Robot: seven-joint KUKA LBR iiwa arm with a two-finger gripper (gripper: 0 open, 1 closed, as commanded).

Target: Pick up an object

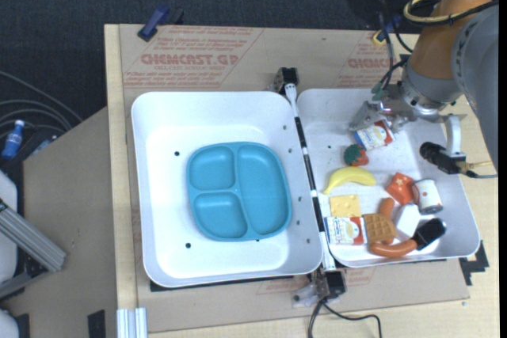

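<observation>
My gripper hangs low over the far part of the right bin, reaching in from the right. Just beneath and in front of it lies a small red and white carton, touching or nearly touching the gripper. Nothing is visibly lifted. Further toward the front lie a red and green tomato piece, a yellow banana, an orange piece and a white cylinder.
Crowded at the right bin's front are a cheese slice, a waffle, a sausage, a small printed box and a black piece. The left bin holds a blue divided plate.
</observation>
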